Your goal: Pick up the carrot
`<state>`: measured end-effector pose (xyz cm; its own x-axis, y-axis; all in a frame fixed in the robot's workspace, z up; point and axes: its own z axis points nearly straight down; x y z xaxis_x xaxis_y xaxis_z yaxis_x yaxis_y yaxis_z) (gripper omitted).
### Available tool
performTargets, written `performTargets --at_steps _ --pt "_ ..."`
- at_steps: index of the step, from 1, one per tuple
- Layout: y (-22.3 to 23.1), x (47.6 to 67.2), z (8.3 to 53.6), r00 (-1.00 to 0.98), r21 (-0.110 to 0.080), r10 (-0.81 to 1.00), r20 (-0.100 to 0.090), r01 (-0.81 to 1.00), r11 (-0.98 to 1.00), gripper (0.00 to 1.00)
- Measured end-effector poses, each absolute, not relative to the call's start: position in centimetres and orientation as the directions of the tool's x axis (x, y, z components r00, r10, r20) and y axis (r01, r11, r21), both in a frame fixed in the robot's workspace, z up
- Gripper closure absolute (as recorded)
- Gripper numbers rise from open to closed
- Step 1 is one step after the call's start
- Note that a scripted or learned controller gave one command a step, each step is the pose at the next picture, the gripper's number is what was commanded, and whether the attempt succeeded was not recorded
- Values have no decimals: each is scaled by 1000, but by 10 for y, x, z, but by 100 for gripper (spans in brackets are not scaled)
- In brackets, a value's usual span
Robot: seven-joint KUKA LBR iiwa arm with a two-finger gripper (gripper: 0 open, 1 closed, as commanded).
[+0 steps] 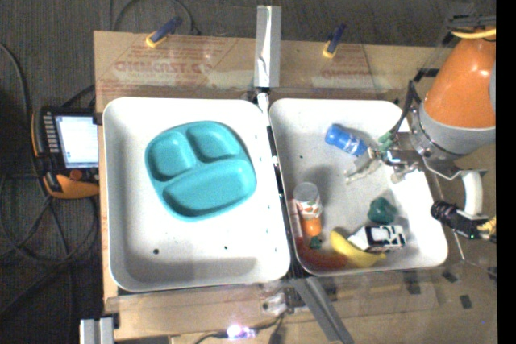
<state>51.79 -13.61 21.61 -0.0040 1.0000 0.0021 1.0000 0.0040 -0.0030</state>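
The bench (201,64) was a flat sheet of pale brown board, printed with faded red lettering and pinned at its far edge by two clamps; on it sat two shallow white bins side by side, smooth and matte with rounded corners. The left bin (137,254) carried a glossy teal plastic tray (201,167), a rounded form moulded into three compartments and lying slantwise. The right bin (419,250) held the smaller clutter. The arm (461,97) came in from the right, its bulbous orange band above a grey wrist; the gripper (367,161) hung over the middle of the right bin, its thin metal fingers spread apart with nothing between them, just beside a small blue bottle (344,139) lying on its side. Along the near wall lay a curved yellow banana (353,248), a dark green lumpy object (382,210) and a small black-and-white box (387,236); a clear cylindrical cup (306,196) stood near the left wall. The carrot (312,229), a short orange stub, lay by the left wall just nearer than the cup, touching a reddish object (322,259) beside the banana.
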Motion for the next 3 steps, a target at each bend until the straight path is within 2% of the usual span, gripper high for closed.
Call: performTargets --at_steps 1,2,3 --pt "-125 509 100 -423 -1 906 -3 906 423 0" --pt "-123 509 108 -424 0 906 3 906 424 100" --pt "-81 484 183 -140 -3 990 1 990 140 100"
